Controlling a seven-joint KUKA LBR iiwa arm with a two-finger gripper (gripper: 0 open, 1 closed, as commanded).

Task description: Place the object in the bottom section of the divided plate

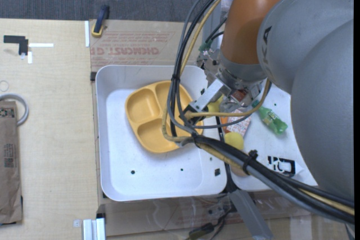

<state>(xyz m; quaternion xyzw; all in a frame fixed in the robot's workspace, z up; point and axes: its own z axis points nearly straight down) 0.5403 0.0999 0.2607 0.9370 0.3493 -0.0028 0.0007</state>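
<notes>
Okay, left to right. At the bench's far left edge I see a brown paper bag (8, 160), unrelated to the job, and a black marker piece (16, 41) near the back left corner. The left bin (112, 177) carries the yellow divided plate (151, 116), which lies in that bin's back right part, close to the shared rim, I'd say so the arm gets a short reach from the other bin. Its compartments look bare; a few small dark specks (133, 172) dot the bin floor nearer the front edge. The bottom section I take to be the wide one nearest the bin's front, roughly at the plate's lower lip, and nothing sits in it, so the placing is not done. Cables (185, 64) loop across the plate's right side and hide part of it. The arm (315, 64) comes in from the right and hangs over the divide between the bins; the gripper (236, 99) is under the orange band, down among items in the right bin (292, 168). I can't tell how far it is parted or whether it has anything, since the wrist and cables cover it. Just beside it: an orange-and-white packet (235, 121), a yellow round thing (234, 140), and a green bottle-like toy (273, 120) further right. Which is the object I can't say; likely one near the gripper.
</notes>
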